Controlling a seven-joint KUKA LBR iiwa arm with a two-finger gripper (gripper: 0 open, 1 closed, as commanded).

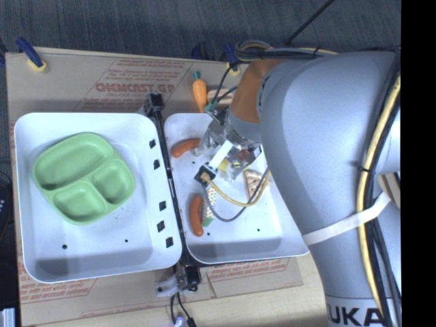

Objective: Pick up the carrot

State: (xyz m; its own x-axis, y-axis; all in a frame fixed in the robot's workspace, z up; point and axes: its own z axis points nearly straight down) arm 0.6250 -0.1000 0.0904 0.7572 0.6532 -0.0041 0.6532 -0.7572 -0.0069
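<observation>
Orange against brown cardboard, the carrot lies outside both bins, on the bench's cardboard sheet just beyond the far rim of the right bin, its green stalk pointing away from the bin. The gripper hangs over the far part of that right bin, near the carrot but not over it, and nothing can be seen between its fingers; whether they are spread or closed cannot be told, since the wrist and its cabling cover them.

The main risk, as I judge it, is a wrong target. Two orange-brown sausages lie in the right bin, one just beside the gripper and one near the divider between the bins, and both resemble the carrot in colour and shape. A descent from the present position would meet the nearer sausage or bare bin floor. Reaching the carrot also means crossing the bin's raised rim, where a low approach could catch. The loose yellow cable trailing under the wrist might snag.

The arm's grey bulk hides the right side of the right bin. The left bin holds a green divided plate.
</observation>
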